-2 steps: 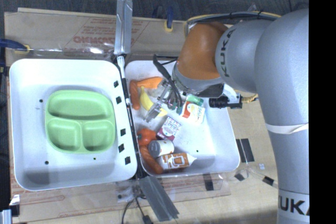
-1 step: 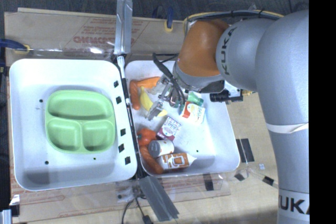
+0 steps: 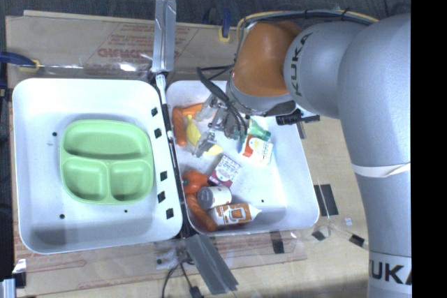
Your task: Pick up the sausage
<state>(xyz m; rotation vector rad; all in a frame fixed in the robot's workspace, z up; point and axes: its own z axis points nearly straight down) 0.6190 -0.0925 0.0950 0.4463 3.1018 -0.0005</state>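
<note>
The sausage [image 3: 198,214] is judged to be the reddish-orange, elongated piece lying along the near left wall of the right bin [image 3: 297,171], partly covered by a small bottle [image 3: 225,209] with a grey cap and an orange label; which of the orange items is the sausage cannot be settled with certainty. It is taken to be a light toy piece, probably smooth and somewhat slippery, firm enough not to be crushed, and rounded, so that it may roll or squirt out of a pinch. A hold across its middle, at right angles to its length, is judged best, though the bin wall and the bottle leave little room for the fingers.

The tool [image 3: 209,132] hangs over the far left part of the right bin, above a yellow and orange clutter of items [image 3: 183,123]; whether it is spread or pressed together cannot be told.

"KUKA" is read on the grey arm [image 3: 335,73] near the orange band. Faint red print is seen on the cardboard [image 3: 126,42] on the desk beyond the left bin [image 3: 35,171], but is not legible. A small carton [image 3: 255,147] and a packet [image 3: 228,167] carry labels too small to read. A green divided tray [image 3: 106,160] lies in the left bin.
</note>
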